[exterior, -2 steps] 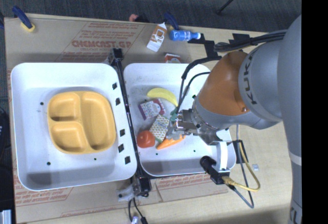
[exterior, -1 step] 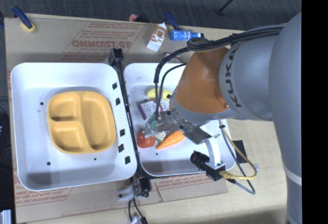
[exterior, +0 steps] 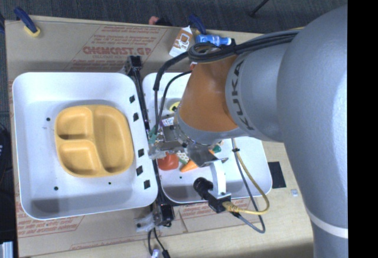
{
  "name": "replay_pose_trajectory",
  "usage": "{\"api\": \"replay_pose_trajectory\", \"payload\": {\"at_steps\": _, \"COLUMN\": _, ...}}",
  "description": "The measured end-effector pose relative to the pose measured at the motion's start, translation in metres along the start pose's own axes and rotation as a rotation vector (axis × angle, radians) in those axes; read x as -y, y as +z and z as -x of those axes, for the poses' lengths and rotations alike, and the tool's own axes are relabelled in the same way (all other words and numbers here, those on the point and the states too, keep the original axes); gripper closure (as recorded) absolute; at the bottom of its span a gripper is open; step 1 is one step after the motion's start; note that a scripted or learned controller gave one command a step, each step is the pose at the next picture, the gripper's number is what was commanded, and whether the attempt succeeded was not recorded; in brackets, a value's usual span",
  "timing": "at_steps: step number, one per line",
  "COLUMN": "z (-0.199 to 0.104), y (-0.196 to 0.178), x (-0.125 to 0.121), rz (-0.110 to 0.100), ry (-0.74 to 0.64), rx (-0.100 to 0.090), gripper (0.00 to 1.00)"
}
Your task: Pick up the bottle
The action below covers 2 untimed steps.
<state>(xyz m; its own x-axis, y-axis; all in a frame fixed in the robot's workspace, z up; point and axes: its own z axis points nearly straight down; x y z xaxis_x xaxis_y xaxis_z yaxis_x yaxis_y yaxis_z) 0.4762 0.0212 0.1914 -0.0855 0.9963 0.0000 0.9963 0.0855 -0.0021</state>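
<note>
- Two shallow white bins side by side on a cardboard-covered table (exterior: 106, 44); landmark for all positions below: the divided yellow tray (exterior: 93, 139).
- Yellow tray: three compartments, resting flat in the middle of the left bin (exterior: 35, 91).
- Right bin (exterior: 257, 177): just right of the tray's bin, across a black divider strip; largely covered by the arm.
- Arm (exterior: 266, 91): grey, with an orange band (exterior: 204, 97) above the wrist, entering from the right of the tray and angled down over the right bin.
- End effector (exterior: 177, 150): right of the tray, low over the right bin near the shared wall; spread or pressed together cannot be told, hidden beneath the wrist.
- Small red item (exterior: 169, 161) and orange item (exterior: 189, 166): right of the tray, in the right bin, directly below the wrist; whether touched cannot be told.
- Bottle: not identifiable among the partly hidden items in the right bin; position cannot be told.
- Yellow-tipped cable (exterior: 251, 209): looping from the wrist toward the near edge of the right bin, lower right of the tray.
- Blue clamps (exterior: 26, 22) at the table's far edge, beyond the tray.
</note>
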Motion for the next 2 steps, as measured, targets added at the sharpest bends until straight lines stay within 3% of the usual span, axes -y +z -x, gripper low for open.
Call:
{"api": "replay_pose_trajectory", "payload": {"at_steps": 1, "z": -0.019, "y": 0.000, "x": -0.001, "rz": -0.004, "ry": -0.308, "rx": -0.001, "gripper": 1.00}}
{"api": "replay_pose_trajectory", "payload": {"at_steps": 2, "z": 0.027, "y": -0.073, "x": 0.002, "rz": 0.002, "ry": -0.734, "rx": 0.002, "gripper": 1.00}}
